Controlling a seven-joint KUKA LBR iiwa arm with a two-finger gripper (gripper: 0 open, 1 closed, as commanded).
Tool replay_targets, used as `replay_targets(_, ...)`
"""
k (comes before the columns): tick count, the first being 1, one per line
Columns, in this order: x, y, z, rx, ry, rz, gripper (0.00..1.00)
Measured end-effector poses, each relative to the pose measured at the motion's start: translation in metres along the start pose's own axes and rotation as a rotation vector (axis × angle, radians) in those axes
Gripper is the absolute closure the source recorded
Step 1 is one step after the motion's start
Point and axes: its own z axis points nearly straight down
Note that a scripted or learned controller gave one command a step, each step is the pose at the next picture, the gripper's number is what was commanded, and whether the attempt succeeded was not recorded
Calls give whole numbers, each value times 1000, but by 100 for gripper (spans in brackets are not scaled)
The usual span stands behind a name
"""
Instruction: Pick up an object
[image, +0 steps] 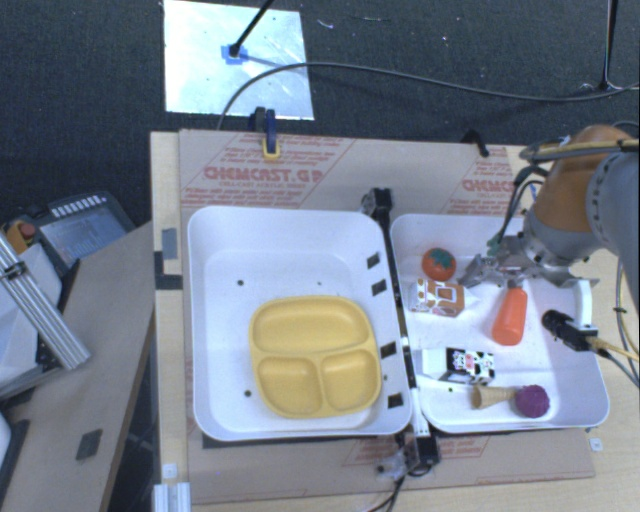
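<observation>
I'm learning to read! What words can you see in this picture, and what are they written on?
"CHEMCAST GP": red print on the brown board behind the bins, repeated on its right part, where it is too blurred to be sure.
Small box with red and white patches: print too small to read.
Black-and-white carton: nothing readable.

Two white bins (290, 225), one yellow tray (315, 355), five small toy items (509, 315).

Left of the gripper (487, 268), the yellow divided tray (315, 355) looks like smooth, matt plastic inside a glossy white plastic bin (230, 260). Just beside the gripper lies a smooth orange plastic carrot (510, 315). The surface (330, 165) beneath looks like matt printed cardboard.
</observation>
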Motion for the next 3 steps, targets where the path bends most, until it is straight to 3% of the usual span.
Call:
replay_targets(1, 0, 1, -13, -5, -1, 0, 100)
replay_targets(3, 7, 10, -140, -7, -2, -5, 100)
